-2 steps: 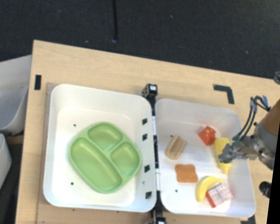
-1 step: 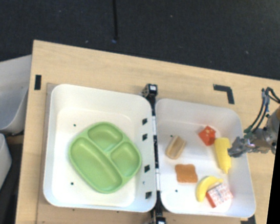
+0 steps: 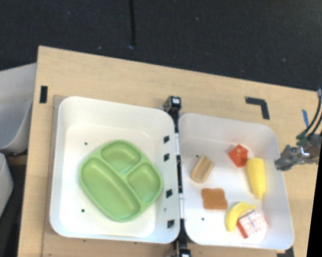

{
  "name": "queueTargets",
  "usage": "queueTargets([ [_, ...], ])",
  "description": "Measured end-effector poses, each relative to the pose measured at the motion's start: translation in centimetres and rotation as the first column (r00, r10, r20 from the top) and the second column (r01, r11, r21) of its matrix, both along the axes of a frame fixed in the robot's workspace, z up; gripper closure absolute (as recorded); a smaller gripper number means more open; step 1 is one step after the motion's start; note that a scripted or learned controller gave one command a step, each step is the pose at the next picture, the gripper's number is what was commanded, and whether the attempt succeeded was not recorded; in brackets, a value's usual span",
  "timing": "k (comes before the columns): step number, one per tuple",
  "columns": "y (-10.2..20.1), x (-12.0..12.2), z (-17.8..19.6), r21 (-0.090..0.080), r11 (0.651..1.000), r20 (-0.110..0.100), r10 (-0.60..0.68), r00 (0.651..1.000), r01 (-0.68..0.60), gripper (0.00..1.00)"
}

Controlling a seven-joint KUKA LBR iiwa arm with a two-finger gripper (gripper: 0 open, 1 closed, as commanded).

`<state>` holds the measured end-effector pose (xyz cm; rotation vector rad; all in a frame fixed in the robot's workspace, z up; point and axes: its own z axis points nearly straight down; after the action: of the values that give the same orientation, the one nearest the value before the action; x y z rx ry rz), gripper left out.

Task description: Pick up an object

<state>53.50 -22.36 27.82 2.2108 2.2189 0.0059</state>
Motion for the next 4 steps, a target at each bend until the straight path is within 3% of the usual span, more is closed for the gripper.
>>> queueTargets([
  [2,10.5,4.5,-1.8,0.004,1.0,-0.007,0.004,1.0,-0.004,1.0],
  [4,18.8,7.7,-1.3,0.004,1.0,-0.007,0.002,1.0,-0.002,1.0],
])
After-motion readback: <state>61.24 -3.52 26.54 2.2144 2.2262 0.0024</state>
